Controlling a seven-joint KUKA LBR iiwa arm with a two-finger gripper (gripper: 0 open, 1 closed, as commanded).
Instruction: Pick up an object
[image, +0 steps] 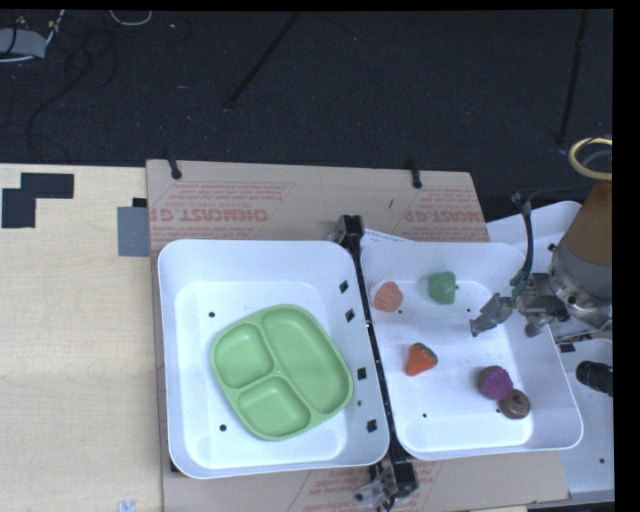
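The arm (590, 250) is cut off at the frame's right side, reaching over the right bin's (560, 435) right edge. Its gripper (497, 312) hangs tilted inside the bin; whether it is spread or closed cannot be made out. The green divided plate (281, 371) fills the left bin (190, 290). The purple toy (494, 381) touches a brown ring (516, 404) near the right bin's front right corner.

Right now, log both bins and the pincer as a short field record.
left bin: green divided plate
right bin: pink piece, green piece, orange-red piece, purple piece, brown ring
purple and ring: touching or nearly so
pincer: over right bin's right side, nothing seen between its fingers
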